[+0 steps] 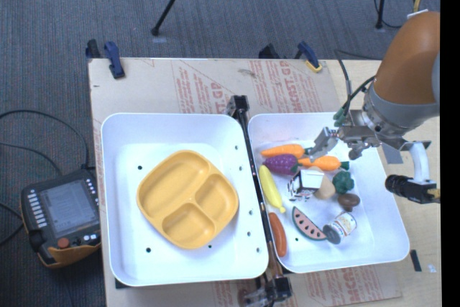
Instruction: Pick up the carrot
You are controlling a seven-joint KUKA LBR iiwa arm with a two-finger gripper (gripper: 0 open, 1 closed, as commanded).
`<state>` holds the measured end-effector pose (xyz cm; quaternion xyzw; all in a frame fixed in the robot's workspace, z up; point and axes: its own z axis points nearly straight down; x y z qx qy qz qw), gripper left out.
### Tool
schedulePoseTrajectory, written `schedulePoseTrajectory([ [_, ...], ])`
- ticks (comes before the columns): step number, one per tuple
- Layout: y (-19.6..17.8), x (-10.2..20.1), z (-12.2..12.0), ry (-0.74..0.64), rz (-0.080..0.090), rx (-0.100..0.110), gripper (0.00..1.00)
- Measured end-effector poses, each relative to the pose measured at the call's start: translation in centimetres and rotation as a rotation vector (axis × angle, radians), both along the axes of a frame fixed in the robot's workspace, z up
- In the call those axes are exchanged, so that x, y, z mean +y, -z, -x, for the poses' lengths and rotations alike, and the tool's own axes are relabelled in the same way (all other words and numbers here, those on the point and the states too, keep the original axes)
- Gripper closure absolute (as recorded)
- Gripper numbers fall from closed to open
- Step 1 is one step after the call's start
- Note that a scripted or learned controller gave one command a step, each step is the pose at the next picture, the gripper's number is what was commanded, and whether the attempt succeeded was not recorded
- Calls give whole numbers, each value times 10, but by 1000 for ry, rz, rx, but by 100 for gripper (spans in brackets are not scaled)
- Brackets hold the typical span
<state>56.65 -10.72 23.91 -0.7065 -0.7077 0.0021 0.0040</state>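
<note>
— Where does the camera sit?
— Fixed high above the table (180,79), looking down at a slant, far enough back to take in both white bins (115,154), grey carpet and tripod legs beyond.
— And the arm (406,75)?
— It enters from the frame's right, over the right-hand bin (388,226), large in the picture.

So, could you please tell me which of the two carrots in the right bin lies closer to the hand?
The right-hand carrot, beside the purple grapes, lies just below the hand. The other carrot sits further left, nearer the bin's divider.
</note>
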Motion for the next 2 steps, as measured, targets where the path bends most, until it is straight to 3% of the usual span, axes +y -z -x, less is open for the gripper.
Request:
schedulePoseTrajectory([
  [1,105,-4,-41,395,3,5,0],
  [2,153,-14,-46,335,4,1,0],
])
